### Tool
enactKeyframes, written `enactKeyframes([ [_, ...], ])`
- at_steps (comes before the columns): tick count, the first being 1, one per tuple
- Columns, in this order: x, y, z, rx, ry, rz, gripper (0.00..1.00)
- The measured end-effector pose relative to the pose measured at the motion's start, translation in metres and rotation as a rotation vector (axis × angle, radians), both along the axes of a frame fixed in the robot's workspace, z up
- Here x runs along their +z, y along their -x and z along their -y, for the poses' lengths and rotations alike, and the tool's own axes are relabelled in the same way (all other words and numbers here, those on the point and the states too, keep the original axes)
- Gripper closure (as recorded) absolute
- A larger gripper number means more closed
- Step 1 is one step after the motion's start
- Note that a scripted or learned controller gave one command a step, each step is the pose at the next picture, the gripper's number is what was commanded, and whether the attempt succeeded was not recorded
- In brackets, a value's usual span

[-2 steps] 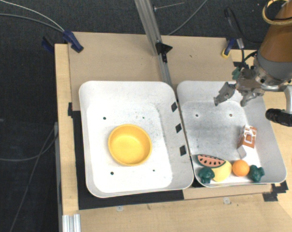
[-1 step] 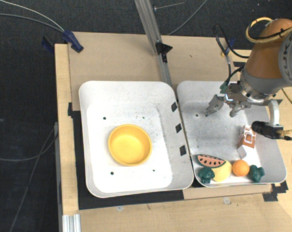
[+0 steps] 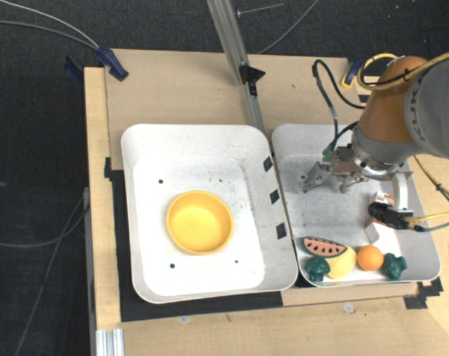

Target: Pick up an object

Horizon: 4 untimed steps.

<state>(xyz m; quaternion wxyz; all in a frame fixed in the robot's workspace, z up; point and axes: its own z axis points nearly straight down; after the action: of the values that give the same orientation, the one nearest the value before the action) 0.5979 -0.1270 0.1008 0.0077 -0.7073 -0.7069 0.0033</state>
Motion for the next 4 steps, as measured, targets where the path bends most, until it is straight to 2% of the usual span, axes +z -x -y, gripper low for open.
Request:
enactKeyframes([
  [1, 0.017, -0.002, 0.000, -0.001, 0.000, 0.009, 1.00],
  [2, 0.066, -0.003, 0.008, -0.002, 0.007, 0.022, 1.00],
  [3, 0.133, -0.008, 0.003, 0.002, 0.006, 0.027, 1.00],
  [4, 0.177, -0.009, 0.002, 0.001, 0.006, 0.022, 1.00],
])
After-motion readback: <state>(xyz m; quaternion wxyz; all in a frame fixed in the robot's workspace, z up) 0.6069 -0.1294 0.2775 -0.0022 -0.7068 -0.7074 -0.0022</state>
